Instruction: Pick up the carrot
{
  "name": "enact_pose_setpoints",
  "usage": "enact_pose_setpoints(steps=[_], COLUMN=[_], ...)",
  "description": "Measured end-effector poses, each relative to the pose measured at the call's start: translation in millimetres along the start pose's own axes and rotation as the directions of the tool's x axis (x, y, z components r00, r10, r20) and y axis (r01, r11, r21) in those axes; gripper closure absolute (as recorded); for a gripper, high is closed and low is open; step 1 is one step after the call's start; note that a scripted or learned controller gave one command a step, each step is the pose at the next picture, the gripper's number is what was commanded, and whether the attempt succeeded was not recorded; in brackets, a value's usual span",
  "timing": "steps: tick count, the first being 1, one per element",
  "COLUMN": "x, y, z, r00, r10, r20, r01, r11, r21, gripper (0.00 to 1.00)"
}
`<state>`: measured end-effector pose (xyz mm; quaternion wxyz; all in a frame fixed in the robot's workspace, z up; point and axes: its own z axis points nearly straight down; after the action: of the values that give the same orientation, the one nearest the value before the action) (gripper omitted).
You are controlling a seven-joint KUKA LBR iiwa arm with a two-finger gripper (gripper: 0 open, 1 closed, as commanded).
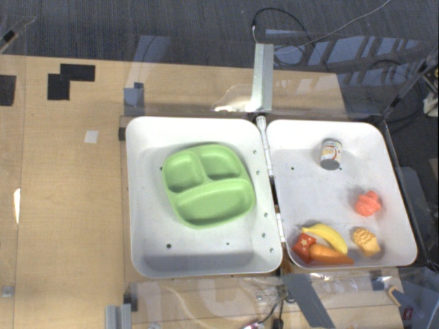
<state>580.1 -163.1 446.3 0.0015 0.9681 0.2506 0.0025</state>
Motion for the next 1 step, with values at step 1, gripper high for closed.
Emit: enact_pose_setpoints(steps=[1], x=[6.0], y=[-33.3], z=[11.0], r00=[1.000], r10=[-0.007], r20=[0.002], r01=[0.007], r11=[1.000], r21=[0.003], gripper=[1.00])
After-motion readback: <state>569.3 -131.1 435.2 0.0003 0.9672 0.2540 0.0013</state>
